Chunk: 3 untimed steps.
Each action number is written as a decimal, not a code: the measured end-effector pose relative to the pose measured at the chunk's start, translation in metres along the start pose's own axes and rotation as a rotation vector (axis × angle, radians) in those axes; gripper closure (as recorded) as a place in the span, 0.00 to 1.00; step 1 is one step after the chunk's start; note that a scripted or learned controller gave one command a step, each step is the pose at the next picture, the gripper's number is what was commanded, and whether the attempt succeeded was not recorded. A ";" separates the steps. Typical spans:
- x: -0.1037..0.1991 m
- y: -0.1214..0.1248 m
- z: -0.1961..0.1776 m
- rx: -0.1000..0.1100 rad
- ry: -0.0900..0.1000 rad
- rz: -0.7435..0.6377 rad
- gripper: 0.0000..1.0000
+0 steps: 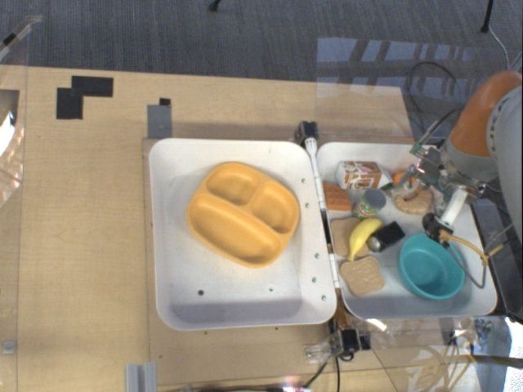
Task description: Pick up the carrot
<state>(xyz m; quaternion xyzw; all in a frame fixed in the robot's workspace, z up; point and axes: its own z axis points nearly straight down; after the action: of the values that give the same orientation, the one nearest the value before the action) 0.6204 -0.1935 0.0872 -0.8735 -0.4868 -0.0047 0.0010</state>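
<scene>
The carrot (400, 176) shows as a small orange piece at the back of the right bin (482, 300), mostly hidden by the tool. My gripper (412, 184) reaches in from the right and sits low, right beside and partly over the carrot. It is also above a round tan biscuit (415, 202). I cannot make out whether anything is held.
The right bin also holds a small carton (360, 172), an orange wafer (336, 196), a grey-lidded jar (372, 202), a banana (362, 237), a black block (390, 235), a teal bowl (430, 266) and a bread slice (363, 276). A yellow divided plate (243, 212) lies in the left bin (176, 300).
</scene>
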 end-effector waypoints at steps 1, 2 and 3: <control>0.011 0.023 -0.011 0.004 -0.008 0.078 0.00; 0.000 0.005 -0.021 -0.001 -0.008 0.002 0.00; -0.001 -0.002 0.000 0.000 -0.002 0.029 0.00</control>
<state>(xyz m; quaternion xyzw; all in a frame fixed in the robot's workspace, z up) 0.6181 -0.1934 0.0870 -0.8805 -0.4741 -0.0039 0.0007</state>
